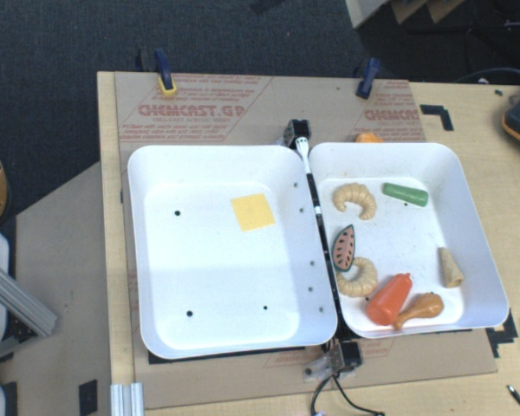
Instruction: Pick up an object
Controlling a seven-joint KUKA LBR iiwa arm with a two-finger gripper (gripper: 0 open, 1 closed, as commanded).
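The left bin [156,232] holds a flat yellow square [252,211] near its upper middle. In the right bin [468,198] lie a tan croissant [355,199], a green cylinder [405,194], a watermelon slice [343,248], a second pale pastry ring [358,278], a red-orange bottle shape [389,299], a brown drumstick [420,308] and a small beige piece [451,268] by the right wall.
The bins rest on a cardboard sheet [208,102] held by two blue clamps [164,69] at the back. A small orange object [368,137] sits just behind the right bin. A black hinge strip [316,224] runs between the bins.
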